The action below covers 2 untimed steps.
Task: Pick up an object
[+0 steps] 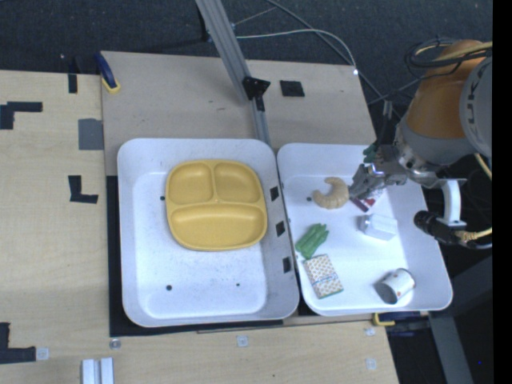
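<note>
**Gripper lowered beside the croissant in the right bin**

The gripper (366, 184) is seen low over the right bin (416, 250), toward its far edge, just beside a tan croissant-shaped toy (332, 193). Whether the toy is touched cannot be made out, and nothing is seen between the fingers. How far the fingers are spread cannot be told, since they are blurred against a small red-and-white item (365, 203) lying beneath them. The arm's approach from the bin's right edge is judged to explain why the nearest object on that side is being addressed.

Elsewhere in the right bin, a white block (378, 227) is placed near the middle, a green toy (312, 240) near the left edge, a patterned packet (323, 276) by the near-left corner, and a small cup (396, 285) on its side at the near-right corner. A yellow divided plate (216, 205) is carried by the left bin (144, 286). The far part of the arm is cut off at the frame's edge.
</note>
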Each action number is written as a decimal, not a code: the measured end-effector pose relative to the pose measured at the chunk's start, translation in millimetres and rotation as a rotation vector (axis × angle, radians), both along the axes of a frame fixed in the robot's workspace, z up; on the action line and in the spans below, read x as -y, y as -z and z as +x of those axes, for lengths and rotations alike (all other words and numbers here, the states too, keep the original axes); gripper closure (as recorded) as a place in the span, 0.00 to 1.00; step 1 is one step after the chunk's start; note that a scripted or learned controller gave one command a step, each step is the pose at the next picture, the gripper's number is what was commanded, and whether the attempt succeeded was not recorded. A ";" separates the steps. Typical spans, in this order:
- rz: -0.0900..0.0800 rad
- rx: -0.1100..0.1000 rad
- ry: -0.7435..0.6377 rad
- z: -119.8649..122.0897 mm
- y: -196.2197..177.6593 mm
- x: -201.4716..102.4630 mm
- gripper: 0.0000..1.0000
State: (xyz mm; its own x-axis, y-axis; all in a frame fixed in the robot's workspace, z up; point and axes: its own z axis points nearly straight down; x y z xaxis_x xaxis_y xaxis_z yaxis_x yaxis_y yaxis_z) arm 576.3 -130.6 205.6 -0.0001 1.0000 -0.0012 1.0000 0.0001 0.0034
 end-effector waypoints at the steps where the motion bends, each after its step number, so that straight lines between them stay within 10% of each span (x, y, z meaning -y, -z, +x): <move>1: 0.001 -0.002 -0.001 0.7 -25.9 -0.3 1.00; 2: 0.002 -0.006 -0.004 -8.5 -13.8 -48.9 1.00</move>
